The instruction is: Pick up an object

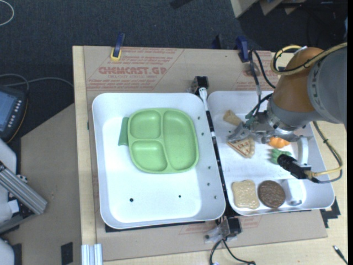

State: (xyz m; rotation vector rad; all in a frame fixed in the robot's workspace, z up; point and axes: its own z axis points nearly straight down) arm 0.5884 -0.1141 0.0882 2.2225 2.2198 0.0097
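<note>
We see the claw (244, 131) low in the right bin (220, 106), just above a wedge-shaped cracker (243, 146); we cannot tell its state. A green plate (163, 140) lies well left.

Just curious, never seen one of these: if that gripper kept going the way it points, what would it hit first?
Probably the wedge-shaped toy food piece in the right bin; the gripper points down-left just above it, though depth is unclear.
</note>
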